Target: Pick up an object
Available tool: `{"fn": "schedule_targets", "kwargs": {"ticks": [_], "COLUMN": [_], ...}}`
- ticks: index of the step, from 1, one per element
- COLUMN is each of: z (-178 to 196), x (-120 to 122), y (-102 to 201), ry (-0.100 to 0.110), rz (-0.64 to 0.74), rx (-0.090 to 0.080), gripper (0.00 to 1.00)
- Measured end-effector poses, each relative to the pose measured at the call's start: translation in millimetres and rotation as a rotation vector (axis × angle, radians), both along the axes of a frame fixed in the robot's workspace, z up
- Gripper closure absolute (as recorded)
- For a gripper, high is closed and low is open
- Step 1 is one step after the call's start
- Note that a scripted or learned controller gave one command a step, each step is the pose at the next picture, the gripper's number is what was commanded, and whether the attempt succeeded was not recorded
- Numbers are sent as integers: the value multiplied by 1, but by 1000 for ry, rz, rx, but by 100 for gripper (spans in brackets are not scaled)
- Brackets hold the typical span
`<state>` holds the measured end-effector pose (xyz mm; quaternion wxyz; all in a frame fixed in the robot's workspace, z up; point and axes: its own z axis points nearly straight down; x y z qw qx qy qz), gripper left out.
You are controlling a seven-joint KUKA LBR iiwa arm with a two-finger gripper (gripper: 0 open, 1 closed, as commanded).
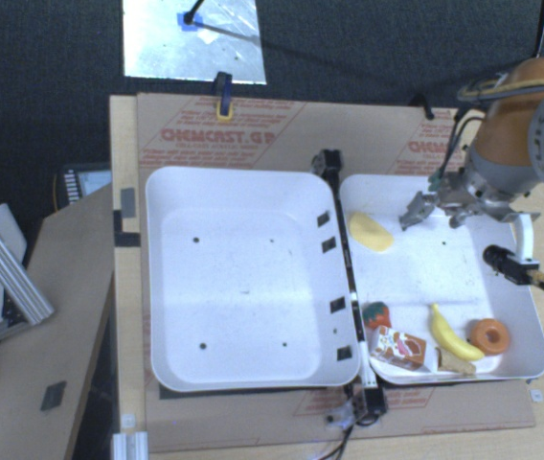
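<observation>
My gripper (435, 217) hangs over the far part of the right bin (416, 276), its fingers spread open with nothing between them. A pale yellow lemon-like object (371, 232) lies just to its left, near the bin's left wall, apart from the fingers. At the near end of the bin lie a yellow banana (449, 333), an orange ring (489, 335), a red and green strawberry-like piece (377, 314) and a red and white packet (401, 349).
The left bin (243, 276) stands beside the right one, with a black divider and clips (341, 257) between them. Both rest on a cardboard sheet (253, 132). A small tan piece (458, 363) lies by the banana's near end.
</observation>
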<state>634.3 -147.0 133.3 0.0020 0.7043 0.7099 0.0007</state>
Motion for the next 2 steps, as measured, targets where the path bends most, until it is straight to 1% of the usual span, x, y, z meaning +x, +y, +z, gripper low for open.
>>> {"fn": "schedule_targets", "kwargs": {"ticks": [1, 2], "z": [-50, -47], "x": [-4, 31], "y": [48, 41], "ry": [5, -2], "rz": [0, -1], "rx": [3, 1], "gripper": [0, 0]}}
